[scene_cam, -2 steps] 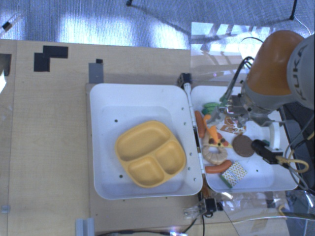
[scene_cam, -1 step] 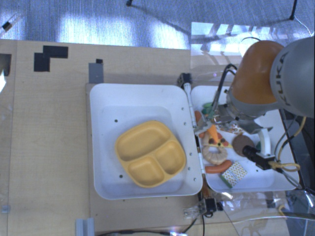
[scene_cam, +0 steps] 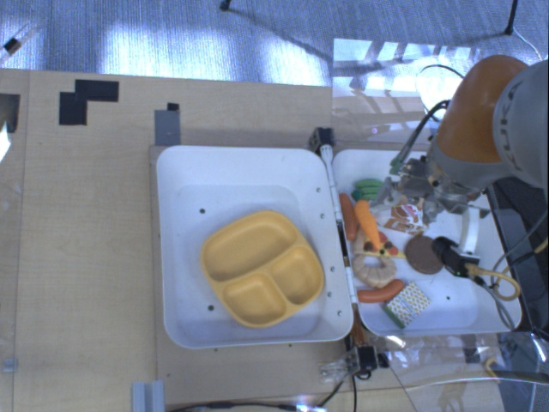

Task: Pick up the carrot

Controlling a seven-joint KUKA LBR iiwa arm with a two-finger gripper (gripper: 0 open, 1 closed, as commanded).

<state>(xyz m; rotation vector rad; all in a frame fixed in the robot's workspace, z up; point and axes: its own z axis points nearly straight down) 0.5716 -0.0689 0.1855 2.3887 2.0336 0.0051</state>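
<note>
Carrot: one carrot [scene_cam: 367, 224], orange, lying lengthwise in the right bin [scene_cam: 480, 316], centre-right of the frame, near that bin's left wall.
Neighbours: one bagel [scene_cam: 375, 269] just below its tip; two sausages — one [scene_cam: 347, 216] along its left, one [scene_cam: 380, 293] lower down.
Gripper: the gripper [scene_cam: 410, 197] hangs just right of the carrot; whether it is open or closed, I cannot tell.
Advice: probably best to close across the carrot's middle, clear of sausage and bagel.
Left bin: one yellow tray [scene_cam: 262, 267].

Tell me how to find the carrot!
Look in the right white bin, along its left side, next to the bin with the yellow plate. The carrot is the bright orange stick below the green thing; the redder stick beside it is darker.
</note>
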